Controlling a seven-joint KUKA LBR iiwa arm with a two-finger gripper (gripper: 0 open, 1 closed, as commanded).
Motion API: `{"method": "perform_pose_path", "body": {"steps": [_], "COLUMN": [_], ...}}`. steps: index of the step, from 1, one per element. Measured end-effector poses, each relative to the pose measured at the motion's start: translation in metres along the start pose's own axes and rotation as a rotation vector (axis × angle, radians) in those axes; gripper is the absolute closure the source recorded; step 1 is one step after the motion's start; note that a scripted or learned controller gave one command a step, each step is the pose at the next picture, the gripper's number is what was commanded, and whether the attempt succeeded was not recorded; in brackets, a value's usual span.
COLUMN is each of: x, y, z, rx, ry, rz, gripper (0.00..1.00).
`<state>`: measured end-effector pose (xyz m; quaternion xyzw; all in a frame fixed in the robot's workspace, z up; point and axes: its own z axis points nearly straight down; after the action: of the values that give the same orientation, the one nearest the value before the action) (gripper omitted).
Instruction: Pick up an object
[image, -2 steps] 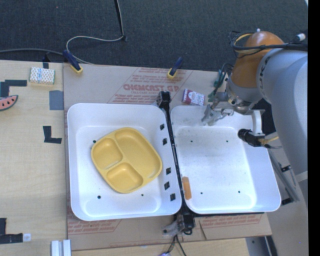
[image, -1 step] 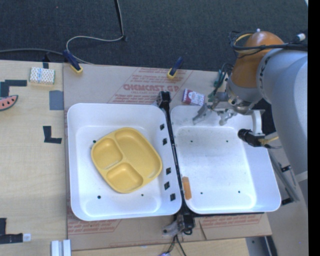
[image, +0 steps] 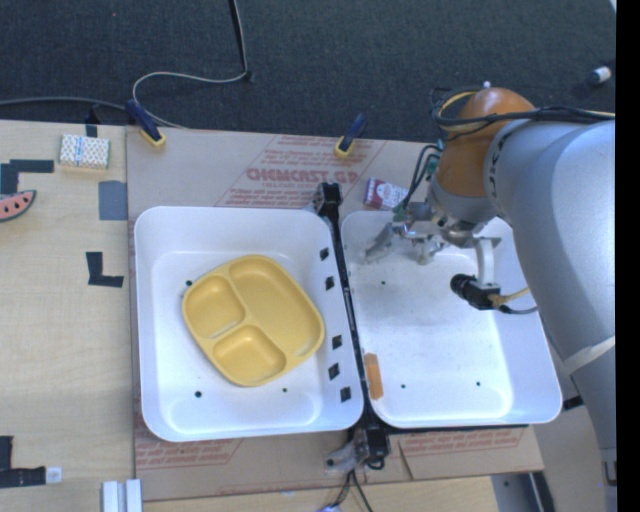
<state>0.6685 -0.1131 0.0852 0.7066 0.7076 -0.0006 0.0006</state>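
We see a yellow divided plate lying in the left bin. The gripper hangs over the right bin's far left corner, well apart from it. We cannot tell how far open it is

Bulky grey arm, orange wrist band, thin trailing cables.

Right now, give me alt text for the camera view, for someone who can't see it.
A grey robot arm reaches in from the right, its gripper over the far end of the right white bin. The left white bin holds a yellow divided tray. A small orange piece lies at the right bin's left edge.
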Motion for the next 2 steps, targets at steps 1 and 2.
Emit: {"method": "perform_pose_path", "body": {"steps": [1,2], "x": [0.0001,0.0001], "y": [0.0003,0.0003], "z": [-0.0102,-0.0102], "rx": [-0.002,-0.002], "ry": [0.000,0.000], "rz": [0.000,0.000], "gripper": [1.00,0.00]}}
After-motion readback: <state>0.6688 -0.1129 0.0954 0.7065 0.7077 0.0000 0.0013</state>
